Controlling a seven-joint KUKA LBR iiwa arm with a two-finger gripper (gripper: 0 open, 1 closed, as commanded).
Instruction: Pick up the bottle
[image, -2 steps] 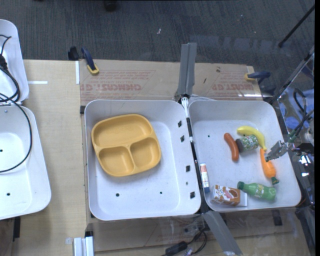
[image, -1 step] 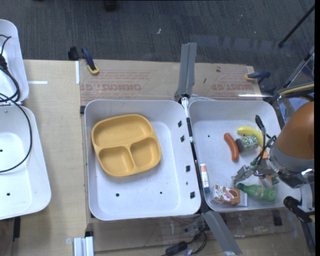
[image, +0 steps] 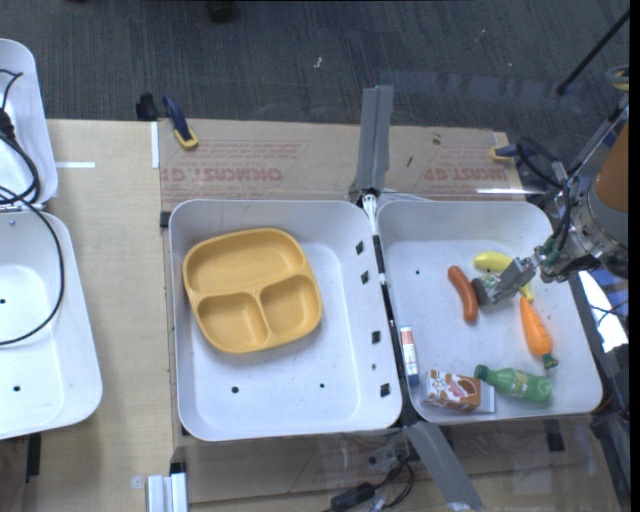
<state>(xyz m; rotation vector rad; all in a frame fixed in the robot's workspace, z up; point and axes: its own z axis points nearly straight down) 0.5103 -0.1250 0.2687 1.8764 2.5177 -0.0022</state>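
Note:
The green bottle (image: 517, 384) lies on its side near the front right corner of the right bin (image: 430, 250), its cap pointing left. My gripper (image: 497, 286) hangs low over the middle of that bin, reaching in from the right, well behind the bottle. It sits between a red sausage (image: 463, 292) on its left and an orange carrot (image: 535, 328) on its right. A yellow banana (image: 492, 262) lies just behind it.
A small printed carton (image: 455, 390) lies just left of the bottle, and a thin tube (image: 408, 350) rests along the right bin's left wall. The left bin (image: 300, 400) holds a yellow divided plate (image: 252, 288). Cables hang at the far right.

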